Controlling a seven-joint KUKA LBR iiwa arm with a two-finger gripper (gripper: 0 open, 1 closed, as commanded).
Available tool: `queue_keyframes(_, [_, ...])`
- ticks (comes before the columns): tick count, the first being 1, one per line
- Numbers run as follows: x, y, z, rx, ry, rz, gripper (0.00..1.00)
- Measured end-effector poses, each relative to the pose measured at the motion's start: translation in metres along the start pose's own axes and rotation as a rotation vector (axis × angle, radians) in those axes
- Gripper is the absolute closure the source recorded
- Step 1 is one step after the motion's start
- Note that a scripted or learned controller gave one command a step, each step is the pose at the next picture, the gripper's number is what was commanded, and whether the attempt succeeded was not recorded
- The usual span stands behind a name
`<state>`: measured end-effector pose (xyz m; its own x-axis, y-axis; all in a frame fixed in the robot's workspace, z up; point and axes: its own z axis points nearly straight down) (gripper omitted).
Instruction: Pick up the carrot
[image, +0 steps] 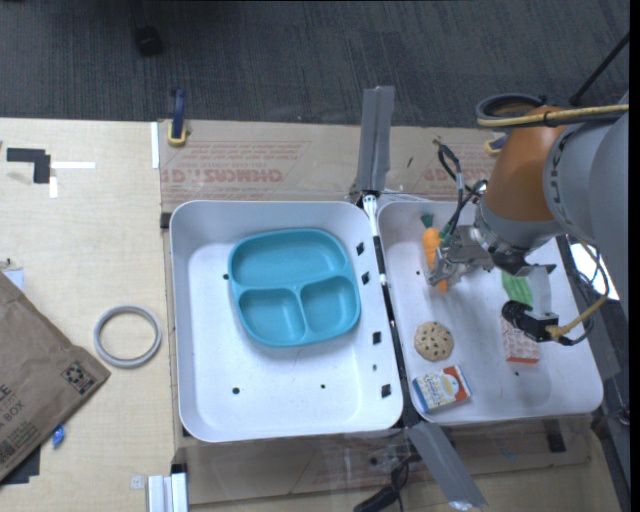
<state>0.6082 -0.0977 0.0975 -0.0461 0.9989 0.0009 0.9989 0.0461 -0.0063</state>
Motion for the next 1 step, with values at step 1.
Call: queue_keyframes(1, [0.0425, 0.008, -0.092, -0.002, -0.002, 0.405, 1.0])
